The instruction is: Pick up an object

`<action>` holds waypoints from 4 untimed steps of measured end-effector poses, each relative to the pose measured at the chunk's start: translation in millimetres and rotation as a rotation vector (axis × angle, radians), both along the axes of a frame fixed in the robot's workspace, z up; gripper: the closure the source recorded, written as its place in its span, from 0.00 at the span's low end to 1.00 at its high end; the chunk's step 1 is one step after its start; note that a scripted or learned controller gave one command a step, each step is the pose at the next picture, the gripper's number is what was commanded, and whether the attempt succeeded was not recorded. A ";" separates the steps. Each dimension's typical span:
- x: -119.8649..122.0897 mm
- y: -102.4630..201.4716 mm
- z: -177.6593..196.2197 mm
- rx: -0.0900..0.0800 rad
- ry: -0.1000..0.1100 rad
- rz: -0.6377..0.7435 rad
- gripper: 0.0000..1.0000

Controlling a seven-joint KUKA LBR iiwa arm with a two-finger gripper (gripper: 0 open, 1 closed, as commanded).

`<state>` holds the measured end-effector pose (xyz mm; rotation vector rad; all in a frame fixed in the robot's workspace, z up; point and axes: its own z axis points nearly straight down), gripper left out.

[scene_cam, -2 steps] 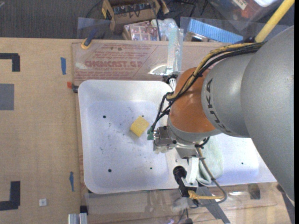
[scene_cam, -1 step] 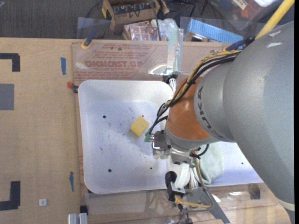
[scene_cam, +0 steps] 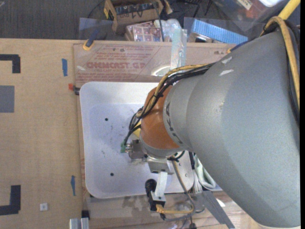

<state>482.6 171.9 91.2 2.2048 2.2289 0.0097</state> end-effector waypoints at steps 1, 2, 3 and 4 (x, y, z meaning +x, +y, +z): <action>1.3 1.4 -0.3 0.003 -0.004 0.001 0.00; 2.4 2.0 10.4 0.006 -0.007 -0.002 1.00; 2.4 1.9 10.4 0.006 -0.006 -0.002 0.00; 15.2 -27.7 -0.2 0.006 -0.001 0.286 0.00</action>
